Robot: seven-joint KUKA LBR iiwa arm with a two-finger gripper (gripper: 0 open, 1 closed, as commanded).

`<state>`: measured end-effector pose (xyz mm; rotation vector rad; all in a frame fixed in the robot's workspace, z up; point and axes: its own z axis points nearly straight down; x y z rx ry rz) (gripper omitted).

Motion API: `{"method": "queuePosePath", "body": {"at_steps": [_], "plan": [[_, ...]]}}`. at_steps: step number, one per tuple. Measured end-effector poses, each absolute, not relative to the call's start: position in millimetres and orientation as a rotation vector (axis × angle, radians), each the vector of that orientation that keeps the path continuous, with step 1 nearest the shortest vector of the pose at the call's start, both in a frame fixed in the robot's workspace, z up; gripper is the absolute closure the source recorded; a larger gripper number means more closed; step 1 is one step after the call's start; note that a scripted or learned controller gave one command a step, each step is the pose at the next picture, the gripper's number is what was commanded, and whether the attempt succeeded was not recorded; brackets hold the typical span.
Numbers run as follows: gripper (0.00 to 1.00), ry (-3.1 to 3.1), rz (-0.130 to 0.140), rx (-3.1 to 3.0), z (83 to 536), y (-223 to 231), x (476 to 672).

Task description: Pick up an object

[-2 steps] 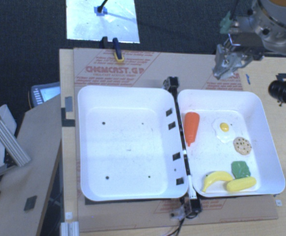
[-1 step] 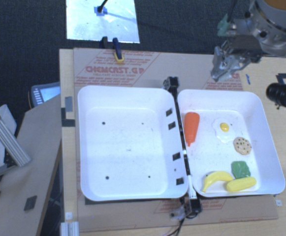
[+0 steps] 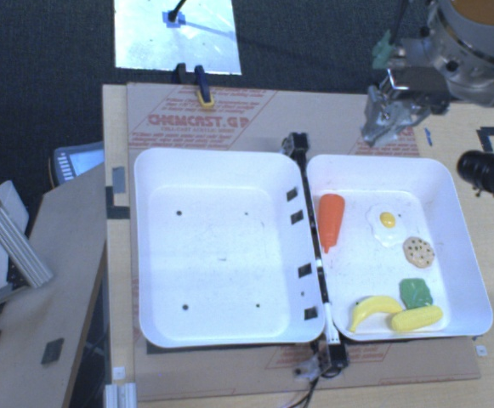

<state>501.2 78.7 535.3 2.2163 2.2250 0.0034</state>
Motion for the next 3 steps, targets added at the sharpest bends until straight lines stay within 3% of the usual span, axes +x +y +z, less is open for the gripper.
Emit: {"method": "queuePosePath", "body": {"at_steps": [3], "plan": [[1.00,2.226,0.005,2.215,535.3,97.0,486.5]]}}
